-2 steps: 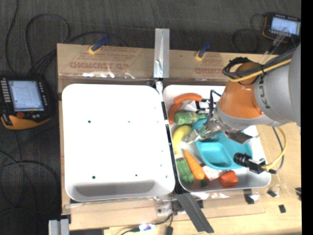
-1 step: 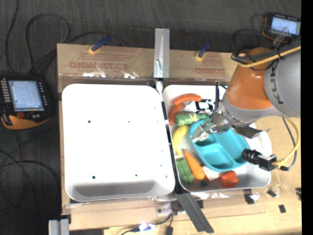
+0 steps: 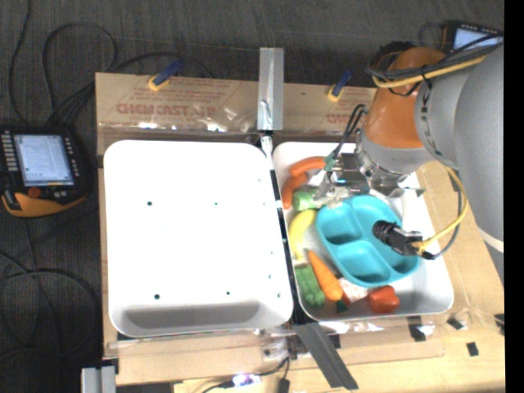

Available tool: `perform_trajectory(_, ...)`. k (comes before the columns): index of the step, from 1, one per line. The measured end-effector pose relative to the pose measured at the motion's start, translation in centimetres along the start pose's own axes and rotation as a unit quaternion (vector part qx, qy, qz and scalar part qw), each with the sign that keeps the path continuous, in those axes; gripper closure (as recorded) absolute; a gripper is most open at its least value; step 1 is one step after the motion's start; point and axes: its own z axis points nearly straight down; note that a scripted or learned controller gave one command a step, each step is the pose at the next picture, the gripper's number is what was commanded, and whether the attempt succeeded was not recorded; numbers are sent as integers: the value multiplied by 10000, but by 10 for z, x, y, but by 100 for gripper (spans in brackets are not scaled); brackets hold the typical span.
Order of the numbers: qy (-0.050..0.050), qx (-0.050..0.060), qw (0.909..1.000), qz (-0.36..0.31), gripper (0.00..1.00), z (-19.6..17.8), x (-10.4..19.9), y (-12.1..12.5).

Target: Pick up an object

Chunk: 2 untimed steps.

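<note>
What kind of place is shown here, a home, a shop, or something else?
Most likely a robotics lab or test cell. A grey and orange robot arm reaches over two white bins on a bench, one holding toy food such as a carrot and a blue divided tray, and a handheld control pendant lies on the carpet.

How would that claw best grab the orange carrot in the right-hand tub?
Probably across the thick middle of the carrot, coming straight down from above. It lies flat and slanted, tip toward the near wall, so closing across its narrow width suits it. The blue dish crowds one side and a green piece the other, so the pincer has little room.
</note>
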Motion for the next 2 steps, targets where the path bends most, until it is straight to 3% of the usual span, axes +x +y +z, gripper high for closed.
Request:
perform_trajectory(1,-17,-8,9953,-967,100,-20,24,28)
perform_trajectory(2,-4,-5,9735,-2285,100,-47,10,-43)
